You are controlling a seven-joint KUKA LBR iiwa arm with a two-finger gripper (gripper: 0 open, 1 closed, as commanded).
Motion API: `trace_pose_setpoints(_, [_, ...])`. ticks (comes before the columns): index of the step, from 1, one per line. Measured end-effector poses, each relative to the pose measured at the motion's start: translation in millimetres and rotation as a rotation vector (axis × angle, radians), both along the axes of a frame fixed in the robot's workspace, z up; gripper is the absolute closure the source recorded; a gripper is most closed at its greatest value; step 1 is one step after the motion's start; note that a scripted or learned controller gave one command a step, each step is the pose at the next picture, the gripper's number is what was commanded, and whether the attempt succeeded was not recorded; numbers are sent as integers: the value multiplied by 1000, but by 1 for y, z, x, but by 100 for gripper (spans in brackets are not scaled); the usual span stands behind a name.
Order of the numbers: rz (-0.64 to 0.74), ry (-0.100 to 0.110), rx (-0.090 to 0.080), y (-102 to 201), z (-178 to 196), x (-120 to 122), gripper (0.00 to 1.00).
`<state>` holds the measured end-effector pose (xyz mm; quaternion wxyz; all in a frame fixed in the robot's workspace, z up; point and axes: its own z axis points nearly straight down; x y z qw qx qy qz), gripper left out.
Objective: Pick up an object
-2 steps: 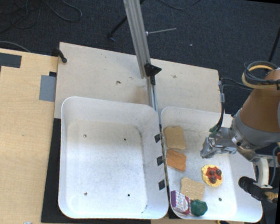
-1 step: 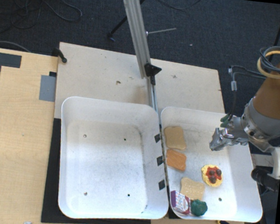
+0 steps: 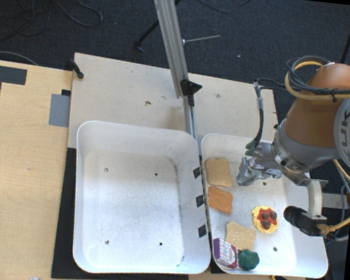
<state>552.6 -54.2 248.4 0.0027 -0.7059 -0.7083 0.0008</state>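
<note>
Clutter sat wholly in the right bin [image 3: 287,261], a likely sign that it served as the source for picking while the left bin [image 3: 129,200] waited as a drop place. The pieces lay in a loose column near the divider [image 3: 199,190] between the bins: a tan toast [image 3: 219,171] uppermost, an orange slab [image 3: 219,200] just below it, a paler bread [image 3: 240,235] lower down, and at the bottom rim a purple packet [image 3: 226,253] touching a green ball [image 3: 249,260]. A small tart [image 3: 265,219], yellow with red berries on top, lay apart to the right. They looked like toy foods, light and flat, so a pinch from above would probably need the edges well caught. The tool [image 3: 251,171] hung over the upper part of the right bin, just right of the toast and apart from it; nothing showed between its metal parts, and whether they stood apart or together could not be told at this slant. Its place suggested the toast or the slab as the nearest candidates. Both bins rested on the tabletop [image 3: 123,95], under a slanted rail [image 3: 174,41]. The packet bore print too small to read; no other writing was legible.
</note>
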Motion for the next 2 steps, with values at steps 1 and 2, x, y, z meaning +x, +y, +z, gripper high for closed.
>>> trace_pose_setpoints(1, [1, -1, 0, 62, -7, 9, 100])
trace_pose_setpoints(2, [1, -1, -1, 117, -22, 20, 100])
